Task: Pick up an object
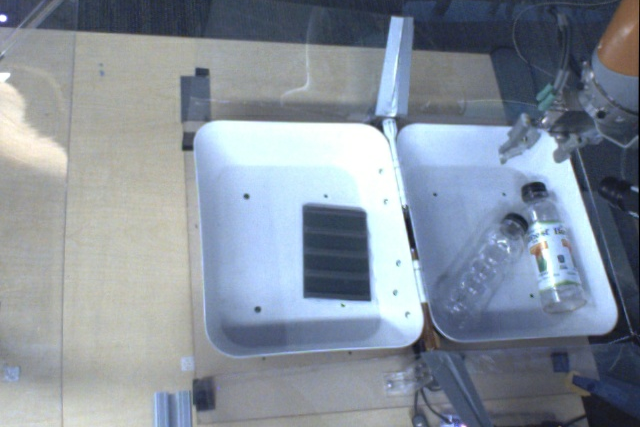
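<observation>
In the right bin (pixel 440 165), a clear ribbed bottle (pixel 478 271) with a black cap lies on a slant. Beside it, nearer the right wall, lies a clear bottle with a white and orange label (pixel 553 253), its black cap pointing to the back. A dark ribbed rectangular block (pixel 336 252) lies flat in the middle of the left bin (pixel 230 215). My gripper (pixel 540 143) hangs over the back right corner of the right bin, just behind the labelled bottle's cap. Its two fingers (pixel 514 139) are spread open with nothing between them.
A metal divider post (pixel 393 75) stands at the back between the two bins. Clear panels surround the bench on the left and behind. Cables hang near the arm at the upper right.
</observation>
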Robot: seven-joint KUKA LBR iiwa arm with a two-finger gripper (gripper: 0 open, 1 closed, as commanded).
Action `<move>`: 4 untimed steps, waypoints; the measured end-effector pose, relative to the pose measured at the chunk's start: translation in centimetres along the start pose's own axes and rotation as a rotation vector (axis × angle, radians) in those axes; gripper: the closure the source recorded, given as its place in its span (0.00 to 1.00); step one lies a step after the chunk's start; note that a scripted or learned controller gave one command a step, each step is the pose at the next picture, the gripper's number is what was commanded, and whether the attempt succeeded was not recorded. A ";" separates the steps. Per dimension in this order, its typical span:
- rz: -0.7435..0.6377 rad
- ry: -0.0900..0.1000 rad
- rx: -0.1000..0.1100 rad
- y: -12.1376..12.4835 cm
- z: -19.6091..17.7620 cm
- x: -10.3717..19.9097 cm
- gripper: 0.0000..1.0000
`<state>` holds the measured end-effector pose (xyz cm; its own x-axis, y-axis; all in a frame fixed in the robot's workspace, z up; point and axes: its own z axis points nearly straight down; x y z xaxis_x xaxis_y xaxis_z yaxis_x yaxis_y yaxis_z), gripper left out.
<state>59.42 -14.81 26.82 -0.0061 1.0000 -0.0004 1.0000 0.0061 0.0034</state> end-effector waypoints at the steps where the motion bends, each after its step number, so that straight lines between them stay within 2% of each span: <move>1: -0.075 -0.002 -0.002 2.7 4.0 -5.2 0.00; 2: -0.125 0.000 0.000 1.0 12.4 -5.7 0.00; 3: -0.186 -0.023 -0.048 -0.9 15.3 -6.1 0.00; 4: -0.340 -0.004 -0.009 -0.6 17.9 -5.6 0.00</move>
<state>58.89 -20.45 8.92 -0.3390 0.9407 -0.0066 0.9407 0.3391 0.0109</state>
